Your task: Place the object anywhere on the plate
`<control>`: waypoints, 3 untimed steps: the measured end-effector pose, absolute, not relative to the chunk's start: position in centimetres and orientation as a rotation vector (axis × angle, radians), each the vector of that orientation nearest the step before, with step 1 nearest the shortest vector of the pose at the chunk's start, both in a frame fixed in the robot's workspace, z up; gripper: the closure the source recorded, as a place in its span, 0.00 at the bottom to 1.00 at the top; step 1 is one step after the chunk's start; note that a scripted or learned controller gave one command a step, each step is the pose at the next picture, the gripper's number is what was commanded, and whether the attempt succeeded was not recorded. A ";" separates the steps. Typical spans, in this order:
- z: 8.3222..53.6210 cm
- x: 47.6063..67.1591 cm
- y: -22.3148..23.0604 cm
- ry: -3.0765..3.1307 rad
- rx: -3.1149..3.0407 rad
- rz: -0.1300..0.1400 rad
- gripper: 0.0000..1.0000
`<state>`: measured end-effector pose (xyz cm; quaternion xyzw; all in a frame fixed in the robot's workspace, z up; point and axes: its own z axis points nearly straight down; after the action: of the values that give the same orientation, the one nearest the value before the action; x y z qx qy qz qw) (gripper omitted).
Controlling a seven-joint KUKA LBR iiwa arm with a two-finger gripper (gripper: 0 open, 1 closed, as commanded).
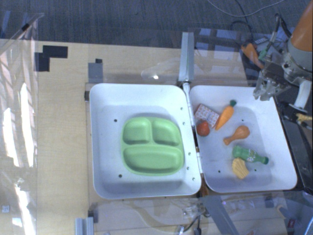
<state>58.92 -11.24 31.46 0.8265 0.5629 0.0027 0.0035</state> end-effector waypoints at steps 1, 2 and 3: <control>29.5 54.1 -4.8 2.169 2.268 0.005 1.00; 25.3 50.1 -7.2 2.273 2.163 0.004 1.00; 25.1 48.8 -1.5 2.431 1.985 0.005 1.00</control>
<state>48.83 -1.47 25.08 0.6326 0.7745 0.0016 0.0016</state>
